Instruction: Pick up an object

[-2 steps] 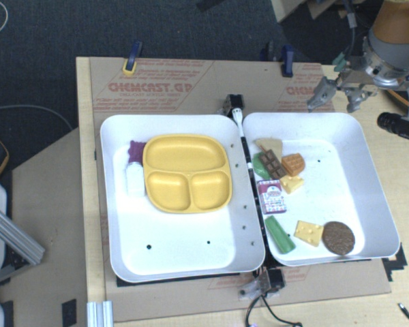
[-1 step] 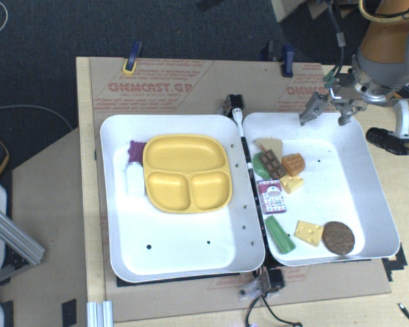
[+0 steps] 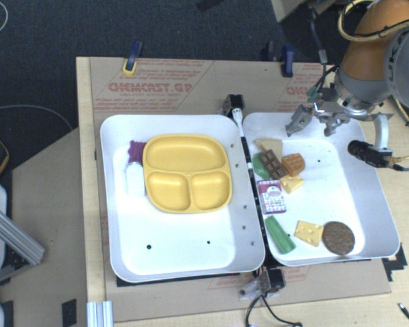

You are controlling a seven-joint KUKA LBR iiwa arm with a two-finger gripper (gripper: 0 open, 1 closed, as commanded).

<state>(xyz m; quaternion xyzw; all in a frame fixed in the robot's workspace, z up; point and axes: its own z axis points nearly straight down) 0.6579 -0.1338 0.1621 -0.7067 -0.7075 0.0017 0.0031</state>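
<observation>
Camera view looks down on the surface (image 3: 88,182), where two white bins sit side by side. Over the far end of the right bin (image 3: 368,203) the tool (image 3: 315,124) hangs with its fingers spread wide and nothing between them. Toy food lies along that bin's left side and near end: a chocolate bar (image 3: 273,163), a waffle (image 3: 293,163), a green bean (image 3: 279,233), cheese (image 3: 309,232), a brown cookie (image 3: 339,237). A yellow divided tray (image 3: 187,172) fills the left bin (image 3: 177,244).
</observation>
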